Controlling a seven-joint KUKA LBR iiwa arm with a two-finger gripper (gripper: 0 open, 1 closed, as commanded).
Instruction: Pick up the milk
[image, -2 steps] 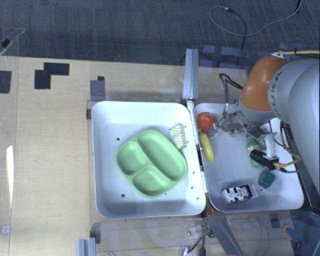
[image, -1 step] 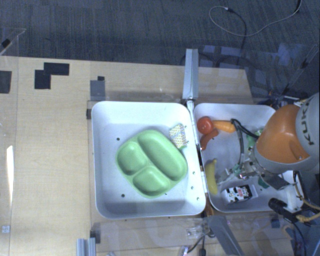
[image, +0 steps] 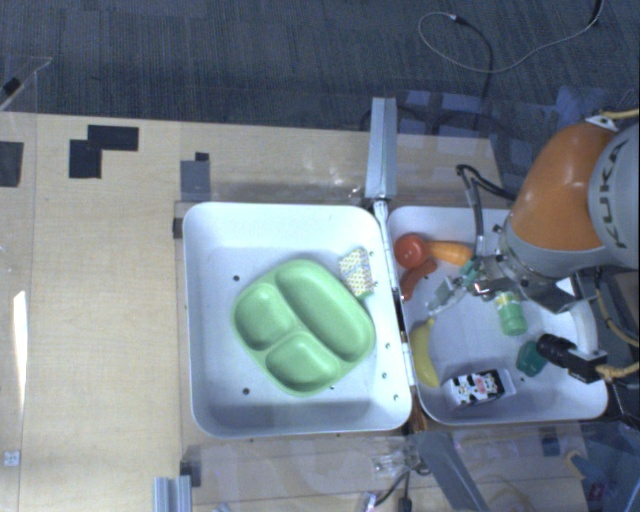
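White milk carton (image: 477, 387) lies near edge of right bin (image: 590, 400), gripper (image: 455, 288) well apart, spread unreadable; crowding banana (image: 424, 355) risks a mis-grab.

1. Left bin (image: 200, 330): holds a green divided plate (image: 303, 325); a small patterned packet (image: 356, 270) leans at its right wall.
2. Right bin (image: 560, 405): a tomato (image: 409, 248) touching a carrot (image: 452, 253), a banana (image: 424, 355) along the left wall, a green bottle (image: 512, 317).
3. Desk (image: 90, 350): pale wood, with black markers (image: 100, 148).
4. Cable (image: 480, 45): looped on dark floor.
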